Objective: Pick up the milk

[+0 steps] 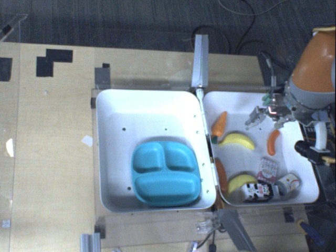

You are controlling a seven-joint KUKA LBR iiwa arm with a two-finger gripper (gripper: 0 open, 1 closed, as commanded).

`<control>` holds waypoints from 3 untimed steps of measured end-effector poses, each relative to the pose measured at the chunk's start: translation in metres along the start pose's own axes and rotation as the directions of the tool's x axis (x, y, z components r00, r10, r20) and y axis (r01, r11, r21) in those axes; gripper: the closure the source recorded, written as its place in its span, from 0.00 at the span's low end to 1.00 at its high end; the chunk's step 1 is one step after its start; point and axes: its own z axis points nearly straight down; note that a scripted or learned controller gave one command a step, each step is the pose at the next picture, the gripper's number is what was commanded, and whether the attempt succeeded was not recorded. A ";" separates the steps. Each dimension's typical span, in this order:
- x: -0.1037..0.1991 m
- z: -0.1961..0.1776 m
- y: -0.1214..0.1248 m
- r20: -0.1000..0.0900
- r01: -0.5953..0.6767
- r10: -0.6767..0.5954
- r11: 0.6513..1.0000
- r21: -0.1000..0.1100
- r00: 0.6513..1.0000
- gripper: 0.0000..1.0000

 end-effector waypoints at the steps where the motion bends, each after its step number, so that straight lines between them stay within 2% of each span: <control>1: 0.037 0.044 0.060 0.001 0.123 -0.123 0.992 -0.001 0.992 0.00; 2: -0.003 -0.017 0.099 0.004 0.329 -0.329 0.944 -0.005 0.944 0.00; 3: 0.110 0.028 0.098 0.000 0.331 -0.331 0.944 -0.002 0.944 0.00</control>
